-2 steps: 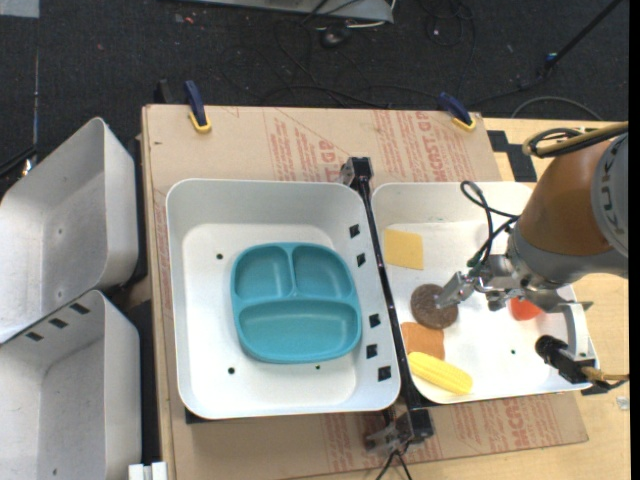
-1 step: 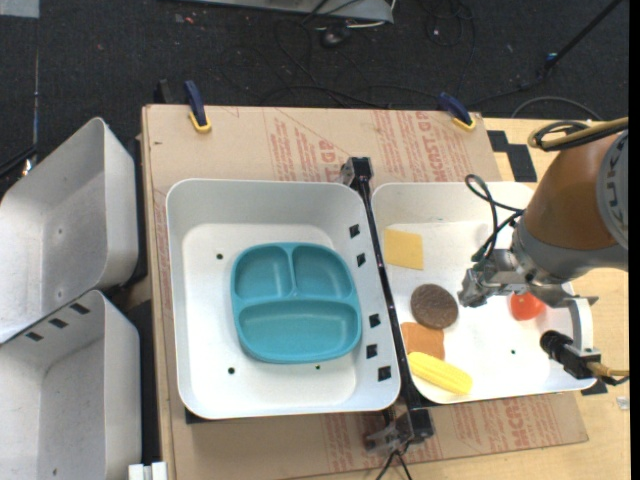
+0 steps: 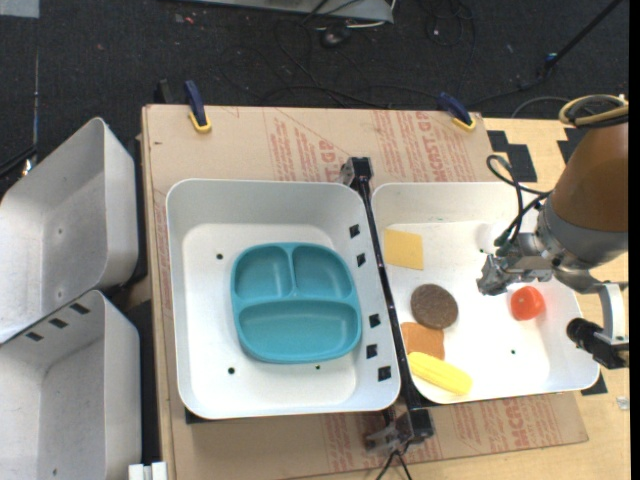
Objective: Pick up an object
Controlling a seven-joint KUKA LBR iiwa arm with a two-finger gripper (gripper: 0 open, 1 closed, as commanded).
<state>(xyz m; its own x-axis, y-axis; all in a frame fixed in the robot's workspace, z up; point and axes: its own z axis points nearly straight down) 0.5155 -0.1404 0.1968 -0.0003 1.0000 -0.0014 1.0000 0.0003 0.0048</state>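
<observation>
Yellow banana-like piece (image 3: 441, 374) lies at the right bin's (image 3: 470, 203) front edge, nearest the lens. Largest item: teal tray (image 3: 296, 302) mid left bin (image 3: 190, 298). Then yellow slab (image 3: 405, 249), brown disc (image 3: 435, 306), red ball (image 3: 527, 303) near the right wall. Tool (image 3: 497, 273) just beside the ball; opening: cannot tell. Judgement: centre over the ball before descending.

There is one camera, fixed high above the worktop (image 3: 300, 138) and tilted down at a slant. It faces both white bins, the left bin (image 3: 190, 268) and the right bin (image 3: 470, 203), from far enough back to take in the whole cardboard-covered top and dark floor (image 3: 90, 58) beyond. The arm (image 3: 595, 193) enters from the right side of its view.
</observation>
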